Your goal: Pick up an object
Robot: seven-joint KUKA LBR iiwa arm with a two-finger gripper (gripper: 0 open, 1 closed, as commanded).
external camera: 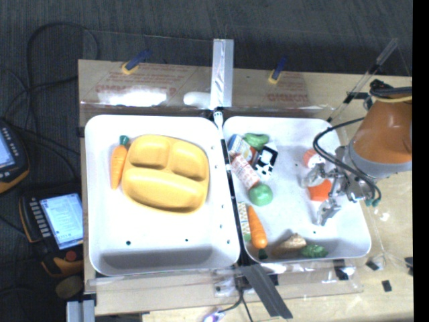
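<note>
Lettering on the cardboard backing [134,86] at the far side is too faint to read; a small carton [244,171] bears unreadable print. Pincer [324,194] hangs over the right bin [348,243], its fingers spread around an orange-red object [319,188]; a firm grip cannot be confirmed. Left of it lie a green ball [261,194], a black-and-white item [267,161] and a carrot [255,227]. Left bin [161,247] holds a yellow tray [165,172] and a second carrot [118,164]. The table stands on dark carpet [201,12].

Blue clips [136,61], teach pendant [10,154], floor cables [47,39]
</note>
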